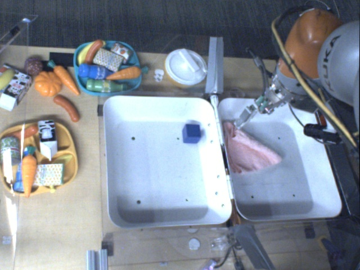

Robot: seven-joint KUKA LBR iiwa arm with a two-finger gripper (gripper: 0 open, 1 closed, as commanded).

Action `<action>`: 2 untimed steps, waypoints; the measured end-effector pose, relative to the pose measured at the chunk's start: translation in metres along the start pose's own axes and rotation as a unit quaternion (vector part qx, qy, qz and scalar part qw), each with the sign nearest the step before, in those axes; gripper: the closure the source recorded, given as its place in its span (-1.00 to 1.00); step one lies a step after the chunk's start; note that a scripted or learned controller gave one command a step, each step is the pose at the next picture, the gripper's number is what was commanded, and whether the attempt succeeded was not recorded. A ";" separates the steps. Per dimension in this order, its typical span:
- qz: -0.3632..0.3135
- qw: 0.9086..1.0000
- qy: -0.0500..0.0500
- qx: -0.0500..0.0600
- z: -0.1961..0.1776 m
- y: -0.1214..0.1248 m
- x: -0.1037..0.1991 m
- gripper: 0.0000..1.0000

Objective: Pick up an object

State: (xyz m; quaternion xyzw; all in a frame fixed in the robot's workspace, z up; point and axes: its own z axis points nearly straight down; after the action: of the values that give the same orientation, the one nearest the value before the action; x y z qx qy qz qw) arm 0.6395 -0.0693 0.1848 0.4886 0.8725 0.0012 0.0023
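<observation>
A crumpled pink cloth (pixel 250 152) lies in the left half of the right bin (pixel 304 207), against the wall shared with the other bin. My gripper (pixel 241 120) reaches down and to the left from the arm at the upper right. Its tip is at the cloth's top left corner, close to the bin's far wall. A small blue cube (pixel 192 133) sits in the left bin (pixel 140 196), near its far right side, apart from the gripper.
Toy food fills a blue bowl (pixel 107 86) and a yellow tray (pixel 67 151) at the left of the bench. Loose carrots and a sausage lie between them. A white lidded container (pixel 185 66) stands behind the bins. Cables hang beside the arm at the right.
</observation>
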 end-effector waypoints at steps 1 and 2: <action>-0.040 0.999 0.001 0.000 -0.062 0.035 0.045 -1.00; -0.059 0.998 0.001 0.001 -0.003 -0.004 0.049 -1.00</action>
State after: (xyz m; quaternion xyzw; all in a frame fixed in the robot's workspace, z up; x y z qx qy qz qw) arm 0.6102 -0.0295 0.1873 0.4364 0.8998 0.0005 0.0007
